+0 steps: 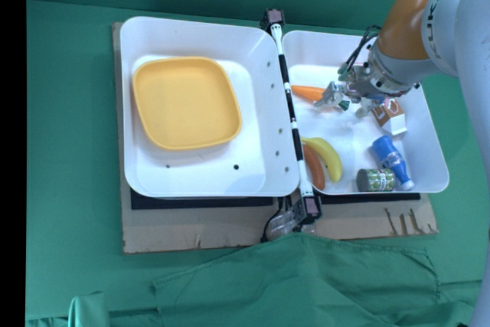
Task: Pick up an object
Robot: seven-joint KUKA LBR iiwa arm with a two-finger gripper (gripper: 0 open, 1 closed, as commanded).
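Note:
My gripper (337, 98) hangs over the middle of the right bin (429, 165), right beside the thick end of an orange carrot (308, 93). Whether anything sits between its fingers is hidden by the hand. Below it lie a yellow banana (327, 155) and an orange sausage-shaped piece (315, 166) along the bin's left wall. A blue bottle (391, 159) and a small green can (375, 180) rest at the front right. A brown and white carton (391, 115) lies just under the wrist.
The left bin (260, 165) holds a square yellow plate (184, 101). A black and white divider rail (289, 111) runs between the bins. Green cloth (306, 279) bunches at the front of the bench.

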